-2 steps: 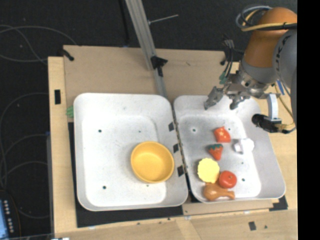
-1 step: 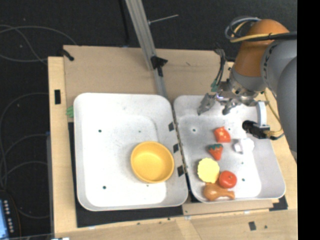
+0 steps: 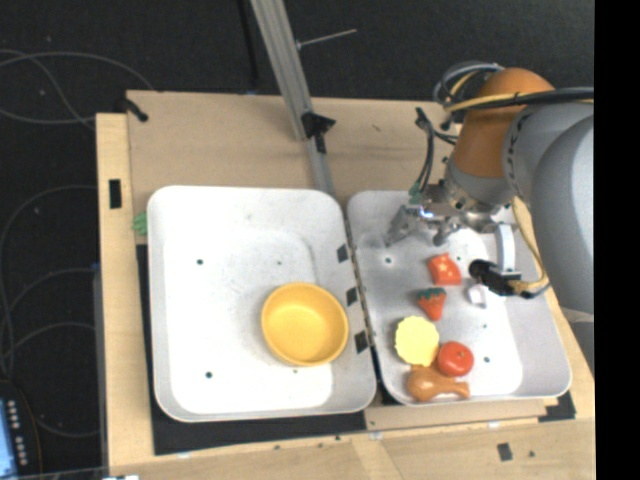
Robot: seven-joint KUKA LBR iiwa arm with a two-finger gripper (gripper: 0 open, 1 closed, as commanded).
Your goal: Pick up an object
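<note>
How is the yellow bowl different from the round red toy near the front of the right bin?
The yellow bowl is much larger than the round red toy. The bowl is hollow and sits alone in the left bin; the red toy is solid-looking, crowded among other toys in the right bin. Both look round.

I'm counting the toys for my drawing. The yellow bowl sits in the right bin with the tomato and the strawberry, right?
Not quite. The yellow bowl sits in the left bin, alone. The tomato and the strawberry are in the right bin, as the camera view shows.
</note>
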